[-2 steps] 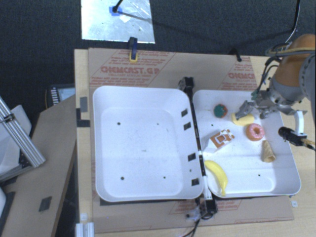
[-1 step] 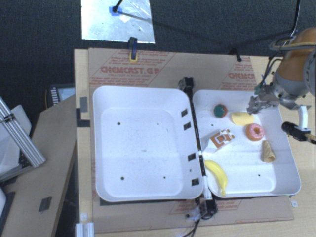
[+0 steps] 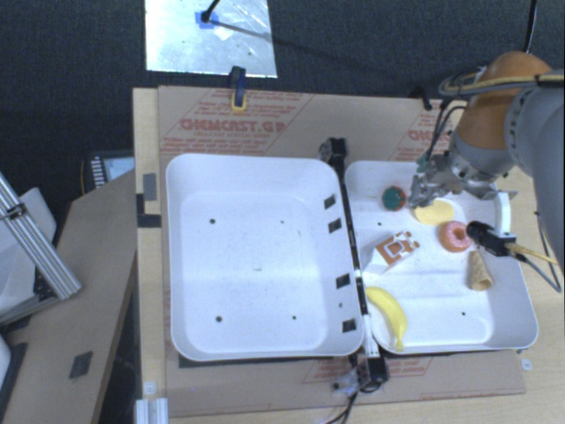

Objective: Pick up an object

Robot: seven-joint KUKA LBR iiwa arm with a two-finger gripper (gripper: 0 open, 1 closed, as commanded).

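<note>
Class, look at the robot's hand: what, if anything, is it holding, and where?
It cannot be told. The hand sits low over the yellow piece, beside the green ball.

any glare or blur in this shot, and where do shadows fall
Camera view: the metal sheet at top reflects light in pale streaks; the white bins' floors are bright but not blown out, the left bin shaded softly along its near wall; the banana looks sharp, while the tool and the arm are slightly soft.
</note>
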